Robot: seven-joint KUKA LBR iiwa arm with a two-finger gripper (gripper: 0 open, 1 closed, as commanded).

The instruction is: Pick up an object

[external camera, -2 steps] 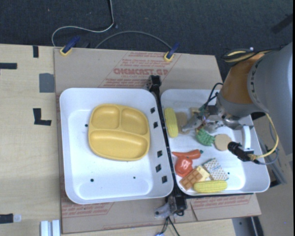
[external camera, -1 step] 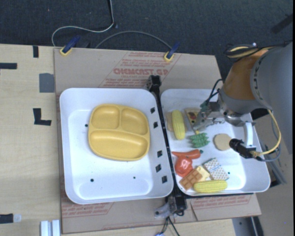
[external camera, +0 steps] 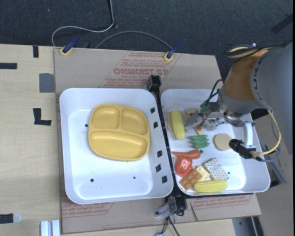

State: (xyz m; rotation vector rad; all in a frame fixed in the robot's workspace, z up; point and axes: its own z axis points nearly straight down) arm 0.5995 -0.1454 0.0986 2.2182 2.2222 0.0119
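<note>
I see my tool [external camera: 202, 118] low in the right bin [external camera: 255, 178], how far open I cannot tell, over small toy food beside a corn cob [external camera: 176, 124] at its 9 o'clock, with bare white floor toward 5 o'clock and the bin divider [external camera: 162, 146] beyond the cob.

2 bins [external camera: 73, 146] white | tray [external camera: 119, 132] yellow | 2 corn cobs [external camera: 177, 124] yellow | broccoli [external camera: 200, 141] green | pepper [external camera: 186, 155] red

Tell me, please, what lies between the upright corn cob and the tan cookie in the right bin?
In the camera view, a small green leafy piece lies between the corn cob and the tan cookie, on the right bin floor.
</note>
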